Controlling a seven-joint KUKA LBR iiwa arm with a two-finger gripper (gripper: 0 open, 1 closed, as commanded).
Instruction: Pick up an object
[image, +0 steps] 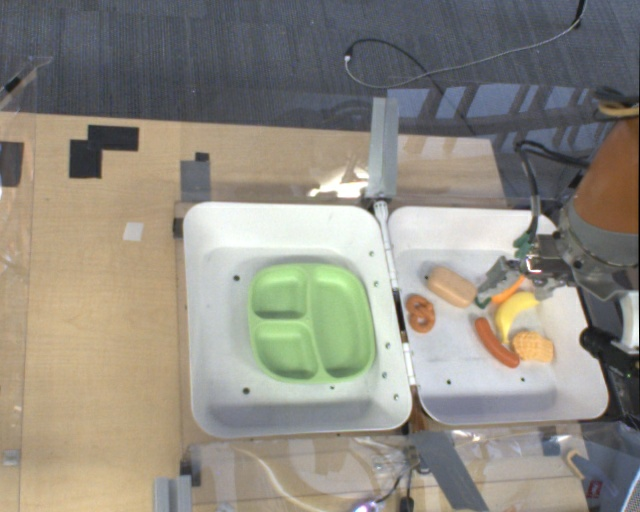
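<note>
The right bin (470, 385) holds several toy foods. A tan bread roll (452, 287) lies near its middle, with a brown pretzel (421, 313) to its left. Further right are an orange carrot (509, 293), a yellow banana (513, 313), a red sausage (496, 343) and a yellow corn piece (534, 347). My gripper (518, 274) hangs over the carrot and the top of the banana. It is open, with one finger (497, 271) toward the roll, and nothing is between the fingers.
The left bin (215, 400) holds a green divided plate (310, 322). A grey post (384, 150) stands behind the seam between the bins. The arm's orange band (612, 180) is at the right edge.
</note>
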